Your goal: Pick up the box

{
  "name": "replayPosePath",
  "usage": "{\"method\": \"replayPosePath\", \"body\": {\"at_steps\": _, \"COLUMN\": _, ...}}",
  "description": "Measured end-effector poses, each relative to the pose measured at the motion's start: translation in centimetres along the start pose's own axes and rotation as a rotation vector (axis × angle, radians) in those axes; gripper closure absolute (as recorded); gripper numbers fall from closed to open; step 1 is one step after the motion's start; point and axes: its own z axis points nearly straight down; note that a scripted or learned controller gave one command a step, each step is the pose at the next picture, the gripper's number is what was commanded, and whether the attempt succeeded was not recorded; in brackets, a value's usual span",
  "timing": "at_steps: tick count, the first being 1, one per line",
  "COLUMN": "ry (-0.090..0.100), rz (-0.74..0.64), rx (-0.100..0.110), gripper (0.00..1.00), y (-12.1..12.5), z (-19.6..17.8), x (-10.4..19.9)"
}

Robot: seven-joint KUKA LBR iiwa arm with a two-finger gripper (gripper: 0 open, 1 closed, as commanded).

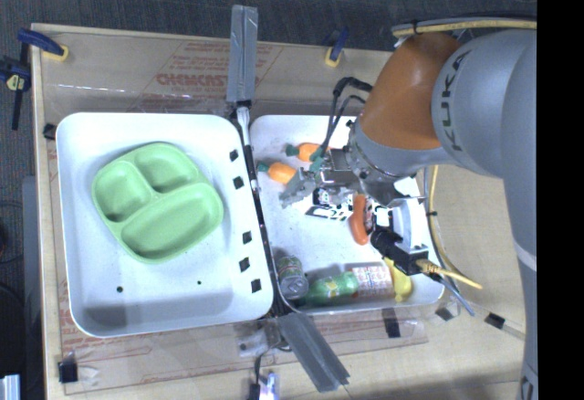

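Arm (456, 106) reaches in over the right bin (274, 129). Gripper (306, 184) hangs low over the middle of that bin. I cannot tell from this angle how far it is open or whether it has anything. The box (326, 207), as far as I can make out, is the black-and-white printed item at the bin's centre, directly under the wrist. Green bottle (342, 284) and can (291, 276) lie along the bin's near wall; two carrots (281, 172) near its far left corner
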Motion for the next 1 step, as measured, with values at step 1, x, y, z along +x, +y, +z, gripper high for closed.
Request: {"method": "replayPosePath", "body": {"at_steps": 1, "ry": -0.003, "rz": 0.045, "rx": -0.001, "gripper": 0.0, "y": -0.15, "z": 12.25, "x": -2.67}}
